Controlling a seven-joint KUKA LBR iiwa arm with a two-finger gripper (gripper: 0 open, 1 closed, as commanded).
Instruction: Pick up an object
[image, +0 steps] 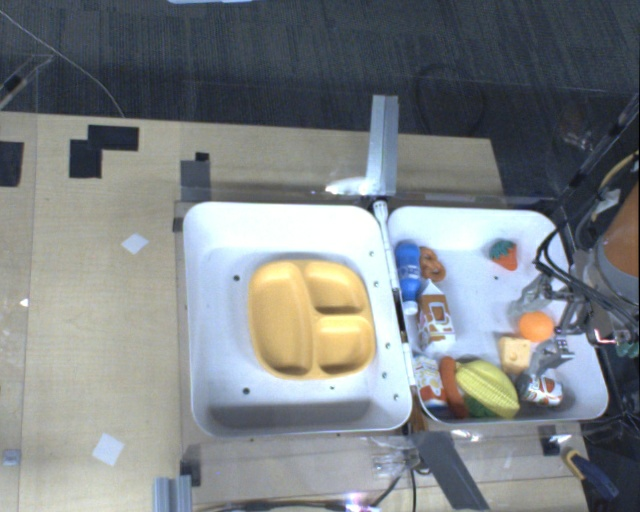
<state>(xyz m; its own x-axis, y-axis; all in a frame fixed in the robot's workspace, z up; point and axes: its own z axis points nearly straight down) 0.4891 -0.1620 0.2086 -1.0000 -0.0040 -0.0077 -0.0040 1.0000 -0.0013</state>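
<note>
**Gripper parked over the orange ball, grab not made yet**

So the two fingers (548, 325) were spread apart, one up-left around the ball and one below-right of it, with the orange ball (536, 326) sitting roughly between them. Nothing was actually clamped as far as I could tell, so the gripper (545, 335) looked open and empty. The ball lay in the right bin (460, 225), near its right side, just above a yellow cheese wedge (515, 353).

Going outward, a corn cob (487, 388) lay along the bottom edge, a blue bottle (407, 266) and a small carton (434, 320) hugged the left wall, and a strawberry-looking toy (505, 254) sat near the top. The left bin (215, 300) held a yellow divided tray (310, 318).

My read: this was the approach/descend step. The next move needs the fingers low enough to straddle the ball, then a close without nudging the cheese or letting the ball roll away.
</note>
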